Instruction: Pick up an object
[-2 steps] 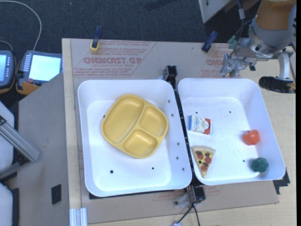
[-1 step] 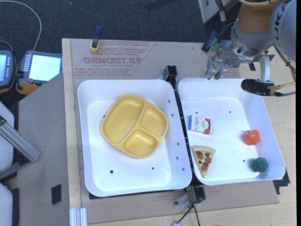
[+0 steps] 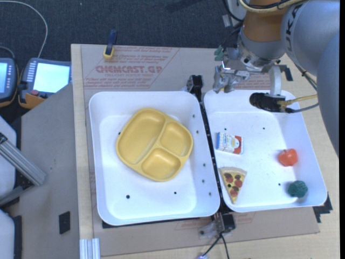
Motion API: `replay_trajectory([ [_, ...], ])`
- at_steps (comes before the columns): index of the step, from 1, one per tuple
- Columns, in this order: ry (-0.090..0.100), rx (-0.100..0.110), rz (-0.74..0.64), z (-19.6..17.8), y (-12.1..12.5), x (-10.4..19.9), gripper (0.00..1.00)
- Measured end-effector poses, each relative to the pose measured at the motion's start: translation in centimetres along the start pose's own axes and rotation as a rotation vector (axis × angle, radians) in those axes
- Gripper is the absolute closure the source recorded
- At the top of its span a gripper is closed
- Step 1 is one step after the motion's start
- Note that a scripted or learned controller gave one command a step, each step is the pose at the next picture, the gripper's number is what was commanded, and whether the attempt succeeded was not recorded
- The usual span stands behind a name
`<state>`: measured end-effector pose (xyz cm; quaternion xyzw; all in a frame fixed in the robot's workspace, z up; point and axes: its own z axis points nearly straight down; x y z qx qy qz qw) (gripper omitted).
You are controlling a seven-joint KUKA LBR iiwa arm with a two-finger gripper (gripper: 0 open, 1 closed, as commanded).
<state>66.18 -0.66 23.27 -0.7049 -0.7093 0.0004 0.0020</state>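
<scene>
My gripper (image 3: 224, 85) hangs above the far left corner of the right bin (image 3: 269, 198), its two fingers apart with nothing between them. Below it in that bin lie a small white carton (image 3: 228, 142) with red and blue print, a toy pizza slice (image 3: 233, 181), a red-orange toy fruit (image 3: 288, 157) and a dark green toy vegetable (image 3: 297, 188). All of these sit well nearer the front than the gripper. A yellow divided plate (image 3: 155, 144) lies in the middle of the left bin (image 3: 102, 161).
The grey arm with its orange band (image 3: 269, 15) comes in from the top right and covers the right bin's far edge. A black fitting with yellow cable (image 3: 268, 101) hangs over the bin's far side. A black clamp (image 3: 194, 83) sits between the bins.
</scene>
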Motion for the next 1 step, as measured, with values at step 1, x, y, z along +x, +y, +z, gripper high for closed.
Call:
replay_trajectory([
  [1,0.000,0.000,0.000,0.80,-1.13,5.31,1.00],
])
